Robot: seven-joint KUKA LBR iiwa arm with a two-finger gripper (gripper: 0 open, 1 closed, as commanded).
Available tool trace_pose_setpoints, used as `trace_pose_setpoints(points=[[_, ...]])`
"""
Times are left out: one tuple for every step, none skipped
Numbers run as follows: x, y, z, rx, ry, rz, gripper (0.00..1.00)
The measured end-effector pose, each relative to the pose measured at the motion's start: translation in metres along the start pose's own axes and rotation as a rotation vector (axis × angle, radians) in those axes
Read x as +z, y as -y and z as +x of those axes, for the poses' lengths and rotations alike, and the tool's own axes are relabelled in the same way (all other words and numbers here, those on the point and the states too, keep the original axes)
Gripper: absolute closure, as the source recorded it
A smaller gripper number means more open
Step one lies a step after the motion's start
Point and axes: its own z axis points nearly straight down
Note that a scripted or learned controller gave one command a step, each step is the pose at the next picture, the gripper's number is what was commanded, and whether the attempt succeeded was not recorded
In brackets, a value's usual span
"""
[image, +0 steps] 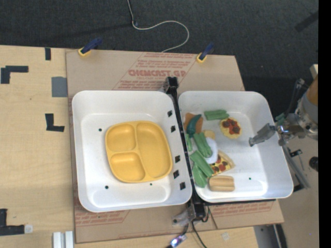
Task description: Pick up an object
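**Gripper at right bin's right rim, toy food crowded left**

Gripper [257, 138] hangs above bare floor of right bin [258, 190]; finger spacing: cannot tell. Nothing seen in its grasp. Toy food hugs that bin's left wall: pizza slice [222, 164], hot dog bun [221, 183], green pods [200, 165], round tart [230, 127]. Left bin [88, 138] carries 1 yellow divided plate [138, 151], rims clear around it.

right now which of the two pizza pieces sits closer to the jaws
The round mini pizza near the right bin's far side, just left of the gripper. The other, a wedge slice, lies nearer the camera beside the green vegetables.
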Motion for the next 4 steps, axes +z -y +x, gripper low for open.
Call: trace_pose_setpoints(points=[[0.056, 0.005, 0.011, 0.000, -0.002, 0.005, 0.00], [0.119, 0.002, 0.017, -0.001, -0.002, 0.005, 0.00], [0.131, 0.000, 0.016, 0.001, 0.002, -0.004, 0.00], [0.119, -0.001, 0.020, -0.002, -0.004, -0.006, 1.00]])
